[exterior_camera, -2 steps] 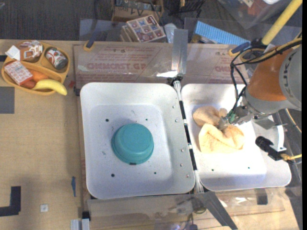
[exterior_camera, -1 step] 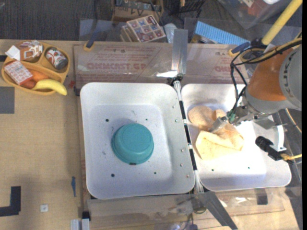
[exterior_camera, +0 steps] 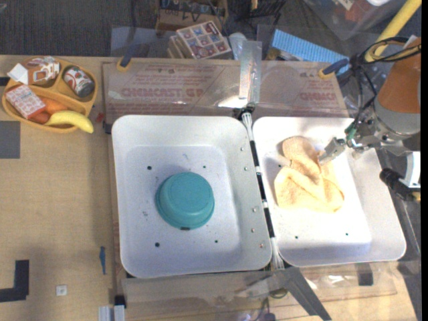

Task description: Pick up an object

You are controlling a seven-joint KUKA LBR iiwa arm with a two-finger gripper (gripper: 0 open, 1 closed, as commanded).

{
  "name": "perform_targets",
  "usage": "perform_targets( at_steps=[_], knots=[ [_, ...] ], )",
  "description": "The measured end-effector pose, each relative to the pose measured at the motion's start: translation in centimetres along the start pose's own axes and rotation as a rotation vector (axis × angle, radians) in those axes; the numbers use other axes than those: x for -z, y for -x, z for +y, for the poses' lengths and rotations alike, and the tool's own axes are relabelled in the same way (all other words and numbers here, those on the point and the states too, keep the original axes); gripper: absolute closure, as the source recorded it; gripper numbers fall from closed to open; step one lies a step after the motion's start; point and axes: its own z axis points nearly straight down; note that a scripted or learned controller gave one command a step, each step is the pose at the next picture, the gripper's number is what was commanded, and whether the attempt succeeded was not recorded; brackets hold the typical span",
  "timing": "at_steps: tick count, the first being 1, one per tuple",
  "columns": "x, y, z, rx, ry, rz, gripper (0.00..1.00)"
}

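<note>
While the arm [exterior_camera: 401, 105] reaches in from the right edge of the camera view, the bench [exterior_camera: 53, 212] carries two shallow white bins side by side. Left bin [exterior_camera: 134, 139]: holds one teal bowl [exterior_camera: 186, 200], upside down, resting slightly left of the bin's centre and well apart from every wall. Right bin [exterior_camera: 381, 239]: holds one pale yellow cloth [exterior_camera: 307, 186], crumpled and lying flat in the bin's upper left part, near the wall shared with the left bin. Arm: grey, with an orange band above the wrist, positioned over the right bin's upper right corner. Gripper [exterior_camera: 330, 152]: extends left from the wrist, with its tip at the cloth's upper right edge. Whether the pincer is apart or together cannot be determined at this resolution, and contact with the cloth cannot be confirmed. Yellow tray [exterior_camera: 40, 122]: sits on the bench at upper left, well apart from both bins, holding a banana [exterior_camera: 71, 120] and small packaged items.
</note>
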Motion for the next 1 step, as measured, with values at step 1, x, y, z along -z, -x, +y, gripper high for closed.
perform_targets(
  at_steps=[1],
  knots=[
    [-4.98,-0.35,-3.41,0.093,0.006,0.001,0.00]
  ],
)
